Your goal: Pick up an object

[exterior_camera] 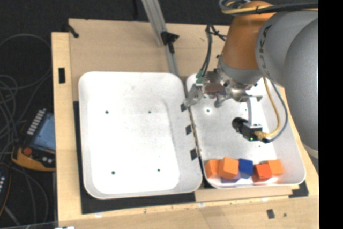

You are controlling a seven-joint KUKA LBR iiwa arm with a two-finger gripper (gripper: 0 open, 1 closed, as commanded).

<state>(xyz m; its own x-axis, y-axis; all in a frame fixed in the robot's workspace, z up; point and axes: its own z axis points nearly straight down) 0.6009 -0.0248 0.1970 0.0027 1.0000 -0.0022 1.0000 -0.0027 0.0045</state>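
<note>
Our gripper (214, 93) hangs over the far end of the right bin (220, 126); whether it is clenched or released we cannot tell. We see the blocks (244, 168) along that bin's near edge, well apart.

Two bins sit side by side on the bench (128, 45); taking the right bin (225, 131) as landmark, the left bin (134, 131) lies just beside it on its left, their rims touching; a row of blocks (244, 168) lies inside the right bin along its near wall; the arm (268, 45) hangs over its far part; the hand (214, 91) is above its far left corner; a slanting rail (153, 5) rises behind it, to the left.
</note>
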